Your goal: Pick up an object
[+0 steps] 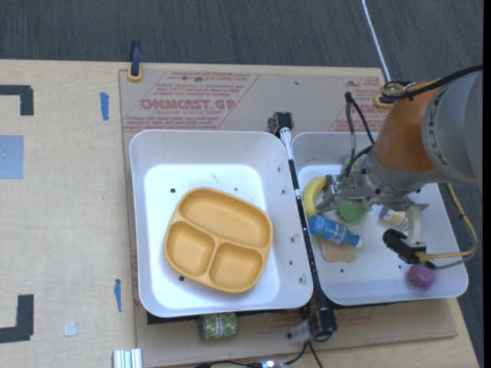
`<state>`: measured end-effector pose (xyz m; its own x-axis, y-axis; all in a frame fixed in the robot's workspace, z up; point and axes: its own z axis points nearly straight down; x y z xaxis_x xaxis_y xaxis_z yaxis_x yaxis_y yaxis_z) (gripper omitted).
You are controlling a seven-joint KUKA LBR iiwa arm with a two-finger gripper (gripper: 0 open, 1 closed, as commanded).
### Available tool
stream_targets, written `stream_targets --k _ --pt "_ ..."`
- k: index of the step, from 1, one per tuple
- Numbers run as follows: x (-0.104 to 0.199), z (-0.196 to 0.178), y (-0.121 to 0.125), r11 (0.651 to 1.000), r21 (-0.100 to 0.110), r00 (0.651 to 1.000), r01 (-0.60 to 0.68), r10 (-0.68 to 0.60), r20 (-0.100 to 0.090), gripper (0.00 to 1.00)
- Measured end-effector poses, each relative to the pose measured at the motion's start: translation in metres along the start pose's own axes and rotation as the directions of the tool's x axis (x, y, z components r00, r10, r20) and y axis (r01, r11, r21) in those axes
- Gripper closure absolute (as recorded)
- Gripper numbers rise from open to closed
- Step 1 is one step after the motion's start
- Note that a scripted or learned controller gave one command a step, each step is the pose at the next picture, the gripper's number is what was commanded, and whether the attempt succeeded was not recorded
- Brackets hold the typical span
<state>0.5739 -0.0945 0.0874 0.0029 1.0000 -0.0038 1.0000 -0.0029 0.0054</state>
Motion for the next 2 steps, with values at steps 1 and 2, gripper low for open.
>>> stream_targets --k 1,2 --pt "0.002 -0.010 0.001 1.000 -0.003 1.000 0.001 -0.001 -0.002 1.00" --pt "0.082 -0.099 -0.041 1.000 0.002 1.000 0.005 -0.005 -0.005 1.00"
